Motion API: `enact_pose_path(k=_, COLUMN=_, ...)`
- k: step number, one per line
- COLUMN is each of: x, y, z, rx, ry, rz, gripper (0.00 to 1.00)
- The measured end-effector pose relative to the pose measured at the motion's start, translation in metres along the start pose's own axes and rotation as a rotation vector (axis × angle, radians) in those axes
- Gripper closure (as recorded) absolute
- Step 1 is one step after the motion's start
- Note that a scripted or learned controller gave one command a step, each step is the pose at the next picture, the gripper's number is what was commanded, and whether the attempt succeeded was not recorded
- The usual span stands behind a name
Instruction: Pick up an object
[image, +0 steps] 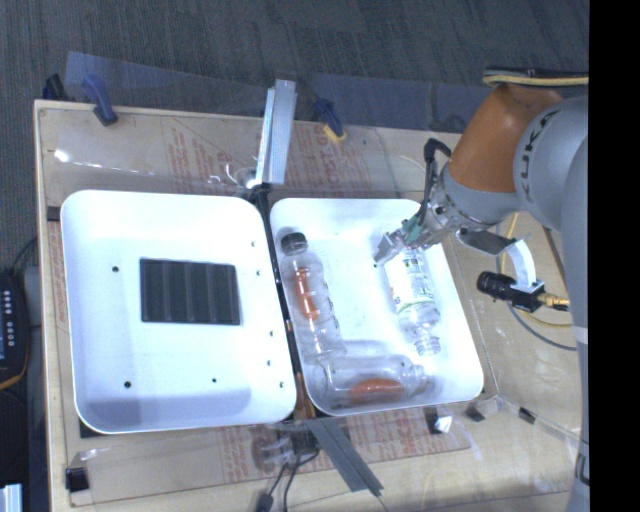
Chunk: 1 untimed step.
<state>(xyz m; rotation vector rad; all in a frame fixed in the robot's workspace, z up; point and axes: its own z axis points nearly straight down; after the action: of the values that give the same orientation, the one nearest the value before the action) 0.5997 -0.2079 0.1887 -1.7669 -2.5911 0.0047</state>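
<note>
1. The gripper (403, 240) hangs low in the right bin (350, 212), near its far right corner, on the end of the grey arm (500, 150) with the orange band
2. Whether the gripper is spread or pressed together I cannot tell; the view is too small and blurred there
3. Directly under the gripper, and running away from it toward the near side of the bin, lies a clear bottle with a white label (412, 288). Its upper end is right at the gripper, and I cannot tell whether the two touch
4. To the left of the gripper, along the bin's left wall, lies a clear bottle with a black cap (306, 292) and something orange inside. Its cap end is about level with the gripper
5. Further from the gripper, along the near wall of the same bin, a third clear bottle (372, 381) lies on its side, also with orange inside
6. Well off to the gripper's left sits the left bin (100, 230), with a dark ribbed rectangle (190, 291) in its middle
7. Both bins rest on the desk (150, 150)
</note>
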Motion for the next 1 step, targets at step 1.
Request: enact_pose_path(k=1, x=-0.0001, y=-0.0001, z=0.0, rx=0.0, ry=0.0, rz=0.0, gripper=0.0)
